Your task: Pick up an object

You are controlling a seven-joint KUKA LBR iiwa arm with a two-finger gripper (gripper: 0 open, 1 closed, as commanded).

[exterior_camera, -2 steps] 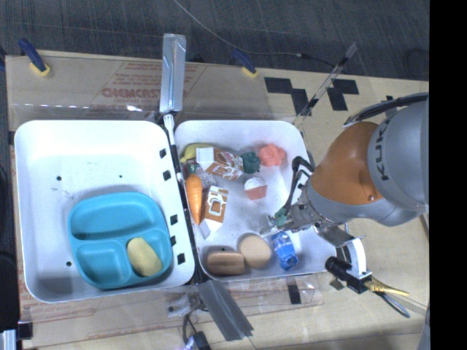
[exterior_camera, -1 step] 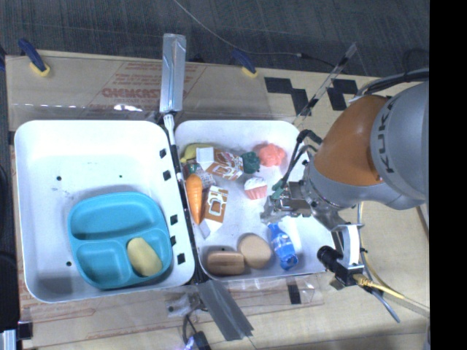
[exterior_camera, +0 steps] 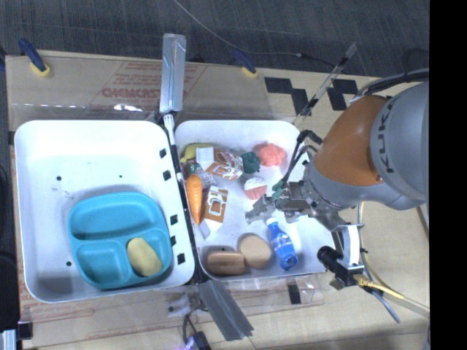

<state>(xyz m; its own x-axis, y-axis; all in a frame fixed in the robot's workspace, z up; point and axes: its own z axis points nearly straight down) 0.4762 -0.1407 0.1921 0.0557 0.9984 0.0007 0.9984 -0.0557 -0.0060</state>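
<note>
Gripper (exterior_camera: 264, 208) is seen low in the right bin (exterior_camera: 281, 130), reaching from the right; whether anything is held cannot be told. Just below it lies a blue bottle (exterior_camera: 282, 245), with a tan bun (exterior_camera: 255, 251) and a brown loaf (exterior_camera: 225, 261) to its left. A carrot (exterior_camera: 194, 198) lies by the bin's left wall, a pink lump (exterior_camera: 271, 154) near the top. In the left bin (exterior_camera: 44, 144), a blue tray (exterior_camera: 109, 224) holds a potato (exterior_camera: 144, 257).

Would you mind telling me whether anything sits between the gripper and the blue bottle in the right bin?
Nothing visible does. The gripper hangs just above the blue bottle, with bare bin floor between. The round bun lies close on the bottle's left.
</note>
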